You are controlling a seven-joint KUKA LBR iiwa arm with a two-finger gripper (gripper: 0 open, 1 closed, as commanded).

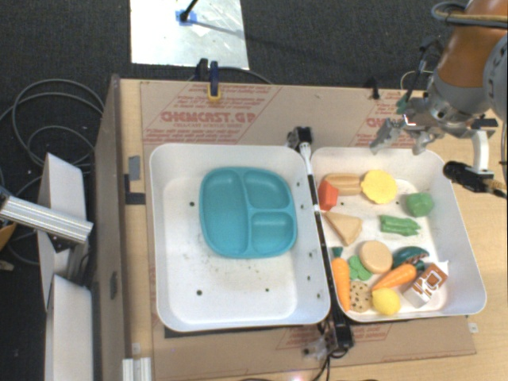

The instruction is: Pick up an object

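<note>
Two white bins: the left bin [171,292] holds one teal divided plate [247,213]. Right bin [464,248], right of the plate, holds two carrots, one yellow disc [379,186], one lemon [386,301]. Gripper [405,138] above its far rim, fingers spread, gripping nothing.

One camera, fixed above the tabletop [238,105], looks down at a slant from the near side. It stands far enough back to take in both white bins [171,236], cables on the left, and dark floor beyond.
</note>
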